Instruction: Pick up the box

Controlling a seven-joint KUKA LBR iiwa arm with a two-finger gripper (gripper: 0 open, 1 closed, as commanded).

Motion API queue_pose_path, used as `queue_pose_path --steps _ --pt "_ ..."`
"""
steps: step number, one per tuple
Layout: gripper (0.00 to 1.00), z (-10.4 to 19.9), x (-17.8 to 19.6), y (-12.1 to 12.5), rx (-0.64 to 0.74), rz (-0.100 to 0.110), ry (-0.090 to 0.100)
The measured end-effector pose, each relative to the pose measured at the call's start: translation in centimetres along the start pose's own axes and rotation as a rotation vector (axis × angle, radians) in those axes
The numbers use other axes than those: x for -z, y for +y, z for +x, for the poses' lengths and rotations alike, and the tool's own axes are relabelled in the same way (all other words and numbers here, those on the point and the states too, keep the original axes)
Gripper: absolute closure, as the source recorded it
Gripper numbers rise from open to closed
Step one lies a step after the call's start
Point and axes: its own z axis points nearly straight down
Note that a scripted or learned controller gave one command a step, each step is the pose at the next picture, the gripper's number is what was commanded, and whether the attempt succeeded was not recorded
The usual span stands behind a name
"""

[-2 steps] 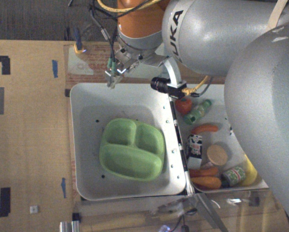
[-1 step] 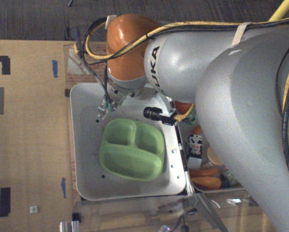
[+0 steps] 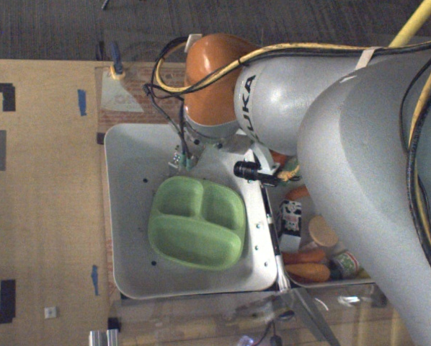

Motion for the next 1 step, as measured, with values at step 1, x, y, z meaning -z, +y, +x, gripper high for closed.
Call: queue_pose_path --steps 1 --pt "1.00 3.18 11.92 4.67 0.204 -0.001 0.000"
